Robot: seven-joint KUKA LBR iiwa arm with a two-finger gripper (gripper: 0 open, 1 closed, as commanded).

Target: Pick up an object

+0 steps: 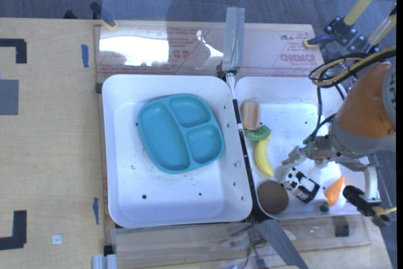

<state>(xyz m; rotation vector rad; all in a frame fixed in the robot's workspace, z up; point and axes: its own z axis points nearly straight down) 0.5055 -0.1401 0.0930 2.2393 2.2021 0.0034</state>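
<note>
Objects for picking are all lying in the right bin (296, 111) from where I am watching: a tan cylinder (250, 114) against the divider, a green piece (257, 133) just below it, a yellow banana (262, 158) under that, a brown round thing (272, 196) at the near-left corner, a black-and-white toy (300, 185) beside it, and an orange carrot (334, 190) further right. The left bin (126, 198) is carrying a teal divided plate (181, 133), lying flat.

The arm (370, 111) is reaching in from the right and covering much of the right bin's far side, so I am not seeing what lies beneath it. The claw (301, 153) is hanging low over the bin, just above the black-and-white toy and right of the banana. It is showing as a blurred tangle of metal, and I cannot tell whether it is open or closed, nor whether it is touching anything. The carrot's lower end is partly masked by a dark part of the arm.
</note>
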